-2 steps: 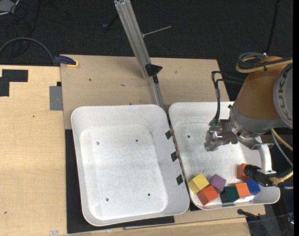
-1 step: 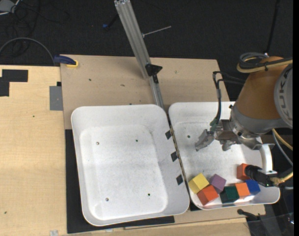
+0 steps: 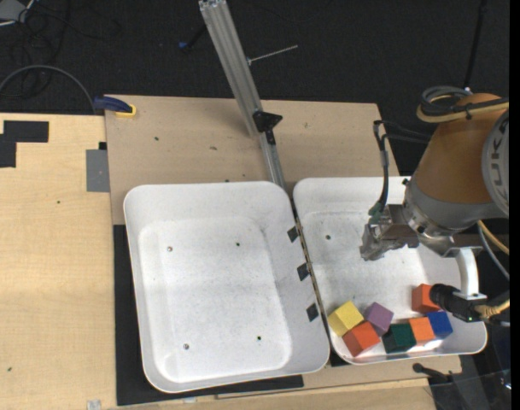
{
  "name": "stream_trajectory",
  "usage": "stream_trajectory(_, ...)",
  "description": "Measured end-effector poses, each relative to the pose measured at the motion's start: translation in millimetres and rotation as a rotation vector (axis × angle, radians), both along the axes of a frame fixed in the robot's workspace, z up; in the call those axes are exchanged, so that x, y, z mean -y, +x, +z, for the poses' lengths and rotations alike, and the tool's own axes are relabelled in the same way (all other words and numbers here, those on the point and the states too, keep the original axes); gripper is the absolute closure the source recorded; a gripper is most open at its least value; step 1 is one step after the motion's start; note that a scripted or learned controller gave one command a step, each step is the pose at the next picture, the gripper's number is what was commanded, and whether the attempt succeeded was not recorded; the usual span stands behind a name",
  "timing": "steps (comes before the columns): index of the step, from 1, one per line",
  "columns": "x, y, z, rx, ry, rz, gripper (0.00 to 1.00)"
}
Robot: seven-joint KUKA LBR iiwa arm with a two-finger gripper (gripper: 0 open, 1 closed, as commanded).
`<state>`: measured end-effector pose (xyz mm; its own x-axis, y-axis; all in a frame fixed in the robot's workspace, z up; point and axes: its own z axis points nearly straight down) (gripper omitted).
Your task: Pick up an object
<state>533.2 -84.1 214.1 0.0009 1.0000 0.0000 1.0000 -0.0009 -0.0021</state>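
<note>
Seven small blocks lie clustered in the near right corner of the right bin: yellow, purple, red, green, orange, blue, and another red-orange.

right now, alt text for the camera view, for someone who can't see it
A grey and orange robot arm reaches in from the right, its gripper over the right white bin. Coloured blocks cluster at that bin's near edge: yellow, purple, red, green, orange and blue. The left white bin sits beside it.
</note>
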Motion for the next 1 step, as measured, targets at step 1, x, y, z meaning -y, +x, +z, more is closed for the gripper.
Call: stream_trajectory(1,-82.0,5.5,91.5,0.007,0.003,0.008,1.00)
